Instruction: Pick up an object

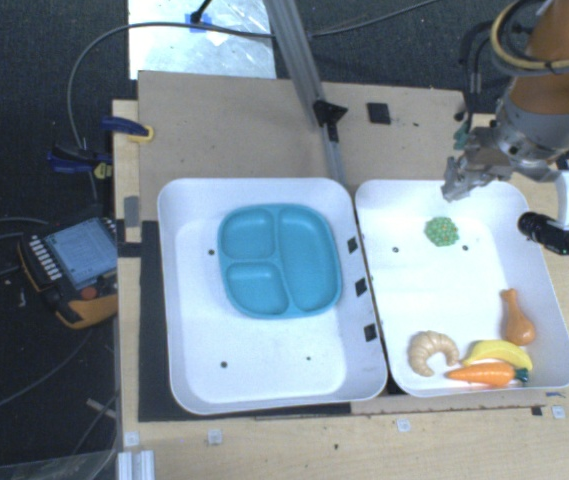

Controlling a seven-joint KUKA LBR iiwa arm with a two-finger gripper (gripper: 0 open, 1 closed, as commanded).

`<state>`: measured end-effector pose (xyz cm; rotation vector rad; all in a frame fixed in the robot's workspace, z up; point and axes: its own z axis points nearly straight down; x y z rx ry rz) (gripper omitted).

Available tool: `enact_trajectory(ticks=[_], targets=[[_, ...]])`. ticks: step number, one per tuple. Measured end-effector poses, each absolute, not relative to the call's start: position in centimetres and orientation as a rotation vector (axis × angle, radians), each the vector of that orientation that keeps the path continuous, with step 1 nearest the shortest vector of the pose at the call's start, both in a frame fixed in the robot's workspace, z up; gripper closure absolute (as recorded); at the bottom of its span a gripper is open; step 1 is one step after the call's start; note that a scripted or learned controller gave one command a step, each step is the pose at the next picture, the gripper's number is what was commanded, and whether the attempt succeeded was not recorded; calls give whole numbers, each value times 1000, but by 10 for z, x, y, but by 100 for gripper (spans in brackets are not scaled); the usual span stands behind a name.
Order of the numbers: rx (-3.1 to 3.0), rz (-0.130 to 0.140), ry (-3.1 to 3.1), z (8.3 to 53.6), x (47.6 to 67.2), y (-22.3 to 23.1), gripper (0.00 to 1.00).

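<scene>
Jaws impossible to judge from this angle; gripper (458, 190) above the far edge of the right bin (539, 268), nothing seen between the fingers. Just below it, apart, a green ball (442, 231) on the bin floor. At the near corner, a croissant (432, 350), banana (501, 352), carrot (483, 373) and drumstick (515, 316) close together. Left bin (189, 348) with a blue divided plate (279, 259). No readable writing anywhere.

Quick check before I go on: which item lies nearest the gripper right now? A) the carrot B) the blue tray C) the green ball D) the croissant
C: the green ball lies just below the gripper in the right bin, far from the other food.
</scene>
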<state>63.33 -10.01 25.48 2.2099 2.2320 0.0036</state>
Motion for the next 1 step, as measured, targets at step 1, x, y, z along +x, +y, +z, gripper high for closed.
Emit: enact_trajectory(ticks=[1], targets=[[2210, 4, 2232, 260, 631, -50, 100]])
